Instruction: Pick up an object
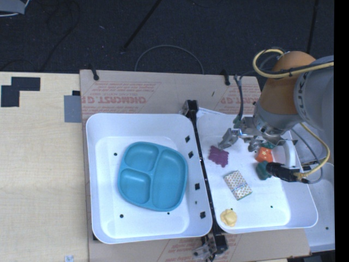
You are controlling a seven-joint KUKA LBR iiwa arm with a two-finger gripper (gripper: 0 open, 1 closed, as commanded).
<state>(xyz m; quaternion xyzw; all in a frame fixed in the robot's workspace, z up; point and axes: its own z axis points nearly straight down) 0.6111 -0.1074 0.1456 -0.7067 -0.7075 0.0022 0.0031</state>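
The claw (235,137) hangs over the right bin's (305,220) far edge, its fingers spread and holding nothing. Just beside it, toward the divider, lies a purple piece (218,156); a patterned packet (238,184) sits mid-bin — a yellow toy (229,218) rests at the near edge. An orange object (264,155) and a green one (263,171) lie under the arm. The left bin (103,222) holds a blue divided plate (152,176).
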